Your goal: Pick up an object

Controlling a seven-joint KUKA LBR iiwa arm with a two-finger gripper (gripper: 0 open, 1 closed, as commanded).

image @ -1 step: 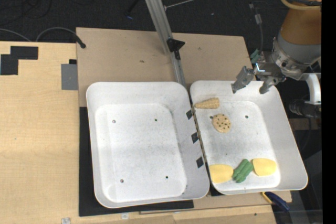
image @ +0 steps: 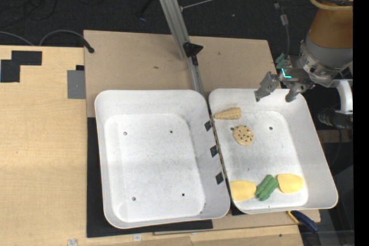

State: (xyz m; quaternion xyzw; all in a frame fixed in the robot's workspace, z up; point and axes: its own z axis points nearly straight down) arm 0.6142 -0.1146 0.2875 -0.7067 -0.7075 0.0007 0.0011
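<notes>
1. From the fixed overhead camera, the grey arm with the orange band [image: 331, 14] reaches in from the right and hangs over the far right corner of the right-hand shallow white bin [image: 314, 141].
2. Its two-finger gripper [image: 281, 91] sits above that bin's back rim, fingers spread wide apart, one dark finger [image: 266, 87] angled out to the left, the other [image: 294, 92] to the right. Nothing is between them.
3. Down in the right bin, a tan cone-shaped piece [image: 228, 114] lies on its side near the back left corner, close to the divide between the bins.
4. Just in front of it and a touch to the right rests a round beige cookie with dark chips [image: 243, 135], apart from the cone.
5. Along the front of the same bin there's a row of three: a yellow rounded piece [image: 243, 190] on the left, a green knobbly piece [image: 266, 187] in the middle, and a second yellow rounded piece [image: 290, 183] on the right. The green one touches both yellow neighbours.
6. All five objects lie on the bin floor, well apart from the gripper.
7. The left-hand shallow white bin [image: 109, 124] lies alongside, joined to the right bin by small black clips [image: 214, 150] along the shared edge.
8. Behind the bins, a slanted grey metal rail [image: 173, 14] rises from the brown board [image: 138, 60] beneath.
</notes>
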